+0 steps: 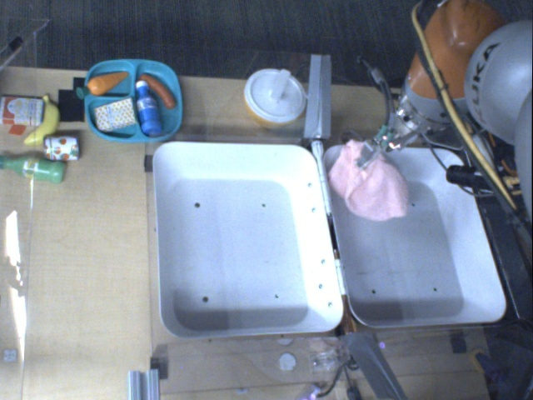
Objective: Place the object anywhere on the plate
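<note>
1. You see the pink cloth [369, 188] lying in the right bin [433, 298], at its top left corner.
2. Your hand [376, 145] sits at the cloth's top edge, pinching a bit of it.
3. The left bin [241, 307] sits beside it.

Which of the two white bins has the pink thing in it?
The right bin, the one on the arm's side. A crumpled pink cloth lies in its far left corner, with the gripper at its top edge. The left bin holds no cloth.
</note>
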Controlling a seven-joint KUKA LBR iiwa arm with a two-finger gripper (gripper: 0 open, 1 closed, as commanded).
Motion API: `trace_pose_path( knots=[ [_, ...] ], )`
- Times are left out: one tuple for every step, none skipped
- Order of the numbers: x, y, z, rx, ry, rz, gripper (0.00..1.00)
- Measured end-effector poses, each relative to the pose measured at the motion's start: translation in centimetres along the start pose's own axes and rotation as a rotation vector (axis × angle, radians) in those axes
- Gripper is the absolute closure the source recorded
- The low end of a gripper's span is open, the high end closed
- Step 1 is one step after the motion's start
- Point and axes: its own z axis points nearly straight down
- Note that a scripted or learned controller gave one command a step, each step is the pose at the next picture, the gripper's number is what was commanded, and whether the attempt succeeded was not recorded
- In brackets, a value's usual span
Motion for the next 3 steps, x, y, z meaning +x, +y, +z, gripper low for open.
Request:
trace_pose_path(
  knots=[
    [0.1, 0.3, -4.0, -0.001, -0.001, -0.006, 1.00],
    [4.6, 2.1, -4.7, 0.000, 0.001, -0.409, 1.00],
    [9.3, 4.6, -3.8, -0.003, -0.001, -0.811, 1.00]
  ],
)
